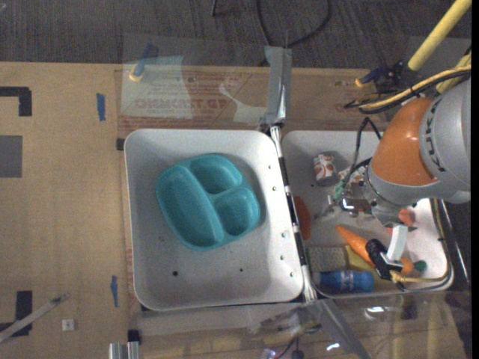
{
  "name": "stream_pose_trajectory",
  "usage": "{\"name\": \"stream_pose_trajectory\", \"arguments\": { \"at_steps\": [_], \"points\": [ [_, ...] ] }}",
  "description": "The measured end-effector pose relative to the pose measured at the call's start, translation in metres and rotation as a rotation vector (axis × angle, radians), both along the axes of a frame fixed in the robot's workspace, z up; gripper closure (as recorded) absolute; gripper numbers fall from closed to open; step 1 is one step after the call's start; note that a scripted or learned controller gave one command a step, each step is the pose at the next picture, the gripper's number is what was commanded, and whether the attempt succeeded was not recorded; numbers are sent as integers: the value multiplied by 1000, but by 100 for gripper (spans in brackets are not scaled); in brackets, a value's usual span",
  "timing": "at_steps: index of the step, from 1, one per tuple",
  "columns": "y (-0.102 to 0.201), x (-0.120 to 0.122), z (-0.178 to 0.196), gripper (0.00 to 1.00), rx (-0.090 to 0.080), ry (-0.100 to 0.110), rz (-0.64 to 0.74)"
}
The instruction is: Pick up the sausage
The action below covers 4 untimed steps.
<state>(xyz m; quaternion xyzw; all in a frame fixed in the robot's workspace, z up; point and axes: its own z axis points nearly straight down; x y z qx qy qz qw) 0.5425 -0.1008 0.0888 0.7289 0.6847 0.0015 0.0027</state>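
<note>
The tabletop [60, 223] is brown and flat, with bits of blue tape [100, 107] stuck on it. Two white bins sit side by side on it.

The left bin [150, 275] is big and square. A teal plate [209, 200] with three sections lies in the middle of it, turned a little.

The right bin [314, 144] is under the arm [419, 152], which is grey with an orange part. The arm reaches in from the right and covers much of this bin. The end effector [358, 200] hangs over the middle of the right bin, and I cannot tell how it stands.

The sausage [301, 215] looks like the red-orange long thing lying by the left wall of the right bin, apart from the end effector. A small can [325, 167] sits near the top of that bin. An orange carrot [359, 244] lies lower down, and a blue bottle [346, 280] lies on its side along the bottom wall, next to a scrubby sponge [327, 258].
</note>
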Motion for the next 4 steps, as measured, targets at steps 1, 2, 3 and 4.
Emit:
{"name": "stream_pose_trajectory", "arguments": {
  "at_steps": [1, 2, 3, 4],
  "points": [
    [-2, 1, 11, 100, 0, -7, -6],
    [-31, -38, 4, 100, 3, 9, 62],
    [-32, -38, 4, 0, 2, 8, 61],
    [-19, -58, 1, 0, -4, -8, 395]
  ]
}}
